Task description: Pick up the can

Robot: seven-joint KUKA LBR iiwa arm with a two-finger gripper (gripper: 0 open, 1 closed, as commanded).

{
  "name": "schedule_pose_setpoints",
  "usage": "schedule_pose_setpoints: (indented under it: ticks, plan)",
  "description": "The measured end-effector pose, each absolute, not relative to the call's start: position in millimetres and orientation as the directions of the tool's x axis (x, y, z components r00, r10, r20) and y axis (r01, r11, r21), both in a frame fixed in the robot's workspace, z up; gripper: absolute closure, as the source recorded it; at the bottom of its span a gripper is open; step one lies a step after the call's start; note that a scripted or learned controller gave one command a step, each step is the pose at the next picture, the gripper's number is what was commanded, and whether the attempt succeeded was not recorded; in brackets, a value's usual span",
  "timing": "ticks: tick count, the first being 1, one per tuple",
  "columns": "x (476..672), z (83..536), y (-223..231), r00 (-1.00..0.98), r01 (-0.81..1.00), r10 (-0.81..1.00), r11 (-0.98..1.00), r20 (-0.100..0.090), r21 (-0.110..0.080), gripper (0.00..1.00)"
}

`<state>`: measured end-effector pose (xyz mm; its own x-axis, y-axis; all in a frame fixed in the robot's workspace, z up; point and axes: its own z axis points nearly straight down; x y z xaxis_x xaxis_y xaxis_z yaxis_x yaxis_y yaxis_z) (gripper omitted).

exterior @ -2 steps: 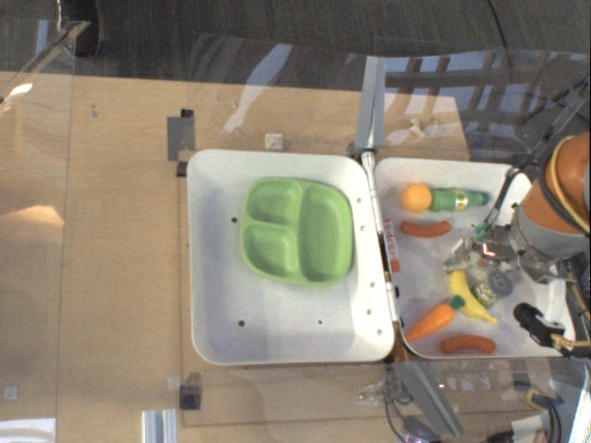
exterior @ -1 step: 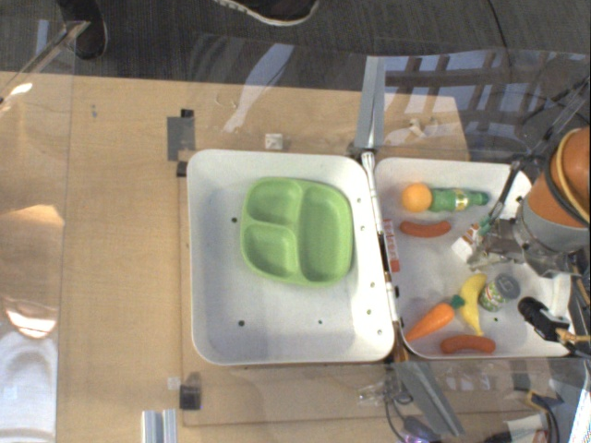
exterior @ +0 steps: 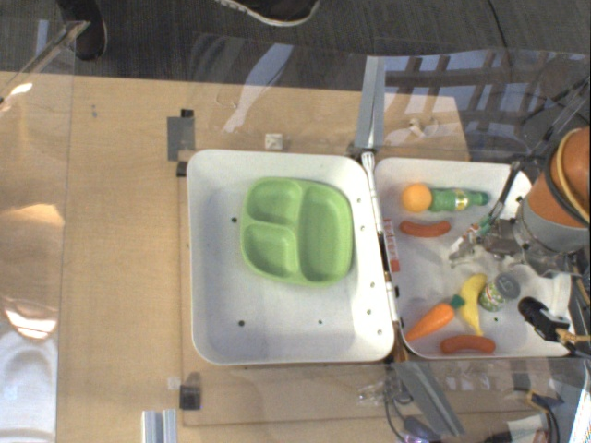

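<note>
**Crowded bin around the can**

Red sausage [exterior: 466, 344] lies nearest, at the front of the right bin [exterior: 417, 175], with a carrot [exterior: 430, 320] and banana [exterior: 473, 300] just behind. The can [exterior: 500, 292] sits beside the banana, touching or nearly so. Above it hangs the gripper [exterior: 480, 241]; whether it is released or clenched, I cannot tell. Farther back lie a second sausage [exterior: 426, 229], an orange [exterior: 416, 197] and a green bottle [exterior: 458, 198]. Risk: a descent could strike the banana or pinch it along with the can, since they crowd together.
</note>
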<state>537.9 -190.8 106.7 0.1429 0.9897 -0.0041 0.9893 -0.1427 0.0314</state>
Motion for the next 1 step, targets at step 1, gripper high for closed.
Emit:
schedule_pose_setpoints:
  ticks: [1]
  plan:
    - [496.7,94.6,-201.2,0.126,0.992,0.992,-0.126,-0.004,0.03,0.0]
